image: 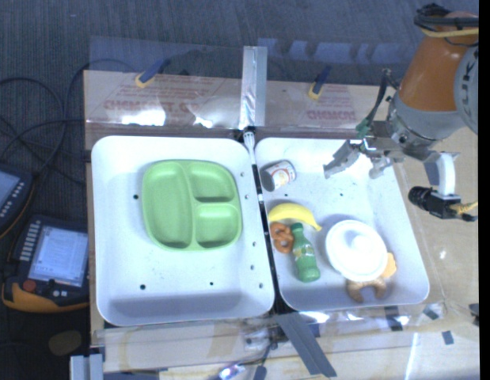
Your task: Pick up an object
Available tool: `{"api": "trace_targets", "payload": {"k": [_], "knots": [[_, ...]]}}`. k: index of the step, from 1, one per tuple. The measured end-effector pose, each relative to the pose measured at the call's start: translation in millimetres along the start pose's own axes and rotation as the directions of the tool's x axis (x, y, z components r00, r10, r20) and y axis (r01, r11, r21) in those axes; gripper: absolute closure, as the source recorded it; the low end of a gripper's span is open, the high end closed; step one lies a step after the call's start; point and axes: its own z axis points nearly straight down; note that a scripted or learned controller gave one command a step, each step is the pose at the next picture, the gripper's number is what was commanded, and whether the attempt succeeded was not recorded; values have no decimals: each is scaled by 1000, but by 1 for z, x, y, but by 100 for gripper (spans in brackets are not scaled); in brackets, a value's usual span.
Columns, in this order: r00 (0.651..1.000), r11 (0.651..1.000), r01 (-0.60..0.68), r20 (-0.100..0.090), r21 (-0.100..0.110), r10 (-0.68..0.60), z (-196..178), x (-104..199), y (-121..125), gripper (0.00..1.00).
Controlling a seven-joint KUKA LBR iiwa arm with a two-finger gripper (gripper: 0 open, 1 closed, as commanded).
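Clutter fills the near part of the right bin. A tan toy lies closest to the bin's near edge, partly tucked under a white bowl that sits upside down just behind it, toward the near right corner. Left of the bowl a small green bottle lies with its cap pointing away from the near edge. Touching the bottle's left side is an orange pretzel-shaped piece, close to the wall that the two bins share. A yellow banana curves just beyond the bottle and the orange piece. Farther back, near the far left corner of this bin, a small clear cup lies on its side.

The left bin carries a green divided plate around its middle.

At the far right corner of the right bin the end effector hangs over bare white floor, its two fingers spread apart with nothing between them. The grey arm with its orange band leans in from the bench's right edge. Every object lies apart from the end effector: the cup is off to its left along the far side, and the bowl, banana and bottle lie nearer the bin's front edge.
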Motion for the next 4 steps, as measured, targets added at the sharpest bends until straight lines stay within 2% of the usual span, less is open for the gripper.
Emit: {"api": "trace_targets", "payload": {"k": [1,2,3,4], "knots": [[1000,1000,-7,3,-26,7,129,14,-13,0],[1000,1000,5,-1,2,-5,54,48,-84,0],[1000,1000,-30,-1,1,30,55,62,-83,0],[998,998,-56,2,1,56,125,39,-47,0]]}}
